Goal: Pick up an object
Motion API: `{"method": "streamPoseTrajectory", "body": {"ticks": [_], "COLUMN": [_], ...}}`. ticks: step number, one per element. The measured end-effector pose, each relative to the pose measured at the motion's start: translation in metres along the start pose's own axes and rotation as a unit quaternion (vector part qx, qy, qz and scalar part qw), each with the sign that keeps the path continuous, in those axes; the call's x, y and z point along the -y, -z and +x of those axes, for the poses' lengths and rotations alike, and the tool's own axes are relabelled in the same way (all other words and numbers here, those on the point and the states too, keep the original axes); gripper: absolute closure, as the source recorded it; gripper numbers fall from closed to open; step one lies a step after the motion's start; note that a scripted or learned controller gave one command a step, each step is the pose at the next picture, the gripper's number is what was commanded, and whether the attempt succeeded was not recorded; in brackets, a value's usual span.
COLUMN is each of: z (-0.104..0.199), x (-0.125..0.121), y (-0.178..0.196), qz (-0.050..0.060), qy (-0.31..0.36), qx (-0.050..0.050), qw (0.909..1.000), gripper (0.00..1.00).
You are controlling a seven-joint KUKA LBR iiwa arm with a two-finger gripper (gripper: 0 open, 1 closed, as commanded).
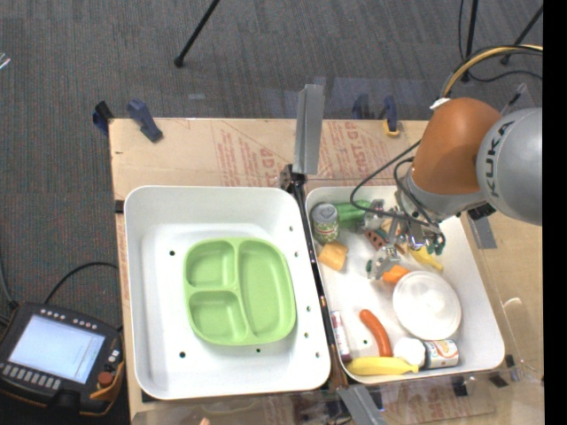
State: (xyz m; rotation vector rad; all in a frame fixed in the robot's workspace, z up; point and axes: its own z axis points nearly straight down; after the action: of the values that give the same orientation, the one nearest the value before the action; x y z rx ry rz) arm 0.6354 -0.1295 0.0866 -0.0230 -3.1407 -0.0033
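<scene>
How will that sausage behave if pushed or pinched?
The sausage is a smooth cylinder lying flat, so it probably rolls sideways when nudged. Its glossy skin looks slippery. It seems like a light plastic toy, likely stiff.

**Toy food in the right bin**

The right bin holds a small can, a yellow cheese wedge, a red hot dog, a yellow banana along the front wall, and a round white bowl, upside down.
</scene>
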Motion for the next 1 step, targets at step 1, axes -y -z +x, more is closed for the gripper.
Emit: {"method": "streamPoseTrajectory", "body": {"ticks": [1], "z": [0.0094], "x": [-0.0144], "y": [0.0013], "qz": [0.000], "qy": [-0.027], "qx": [0.001], "qw": [0.9996], "gripper": [0.00]}}
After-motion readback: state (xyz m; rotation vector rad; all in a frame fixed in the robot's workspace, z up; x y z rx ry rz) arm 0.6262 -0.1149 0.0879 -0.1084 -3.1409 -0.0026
